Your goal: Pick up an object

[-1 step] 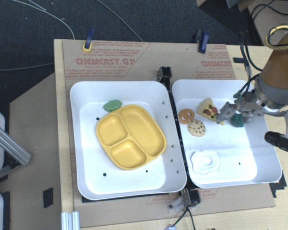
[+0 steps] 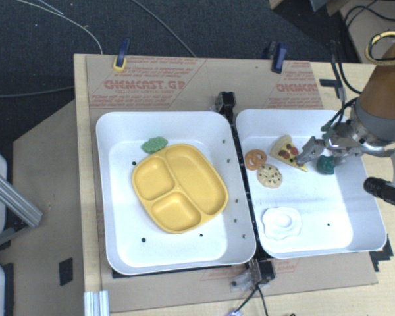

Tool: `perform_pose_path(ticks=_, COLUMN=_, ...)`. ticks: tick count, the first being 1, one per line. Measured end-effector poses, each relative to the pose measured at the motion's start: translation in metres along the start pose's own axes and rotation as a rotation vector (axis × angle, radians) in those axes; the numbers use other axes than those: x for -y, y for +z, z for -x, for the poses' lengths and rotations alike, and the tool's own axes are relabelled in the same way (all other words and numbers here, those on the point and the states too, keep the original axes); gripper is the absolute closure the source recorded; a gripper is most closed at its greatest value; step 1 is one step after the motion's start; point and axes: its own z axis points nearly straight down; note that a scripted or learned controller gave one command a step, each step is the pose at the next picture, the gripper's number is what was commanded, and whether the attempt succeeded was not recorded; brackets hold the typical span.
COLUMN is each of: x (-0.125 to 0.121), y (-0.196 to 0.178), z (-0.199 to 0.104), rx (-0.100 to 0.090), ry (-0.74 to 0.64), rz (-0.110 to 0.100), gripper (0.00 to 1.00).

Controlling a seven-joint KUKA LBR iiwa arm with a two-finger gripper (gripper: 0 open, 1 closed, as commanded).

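We are judging this as the approach step: the claw [image 2: 314, 151] is hanging low over the far part of the right bin [image 2: 355, 236], and we cannot tell its state. The pizza slice [image 2: 285, 150] is lying just left of it, a green piece [image 2: 326, 166] just right. The next move is calling for centring on one, then descending.

This is a robotics lab or test cell, not a home. 2 shallow white bins [image 2: 112, 176] sit on a printed cardboard sheet [image 2: 184, 78] clamped at the far edge by 2 blue clips [image 2: 122, 54]. Loose cables [image 2: 66, 18] trail over dark carpet [image 2: 184, 12]. Aluminium framing [image 2: 10, 193] stands at the left, and the grey-and-orange industrial arm [image 2: 382, 97] reaches in.
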Motion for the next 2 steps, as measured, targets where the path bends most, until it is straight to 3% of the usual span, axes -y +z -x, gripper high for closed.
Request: perform_pose_path(ticks=2, x=0.001, y=0.099, z=-0.005, rx=0.0, ry=0.0, rz=0.002, gripper=0.0)
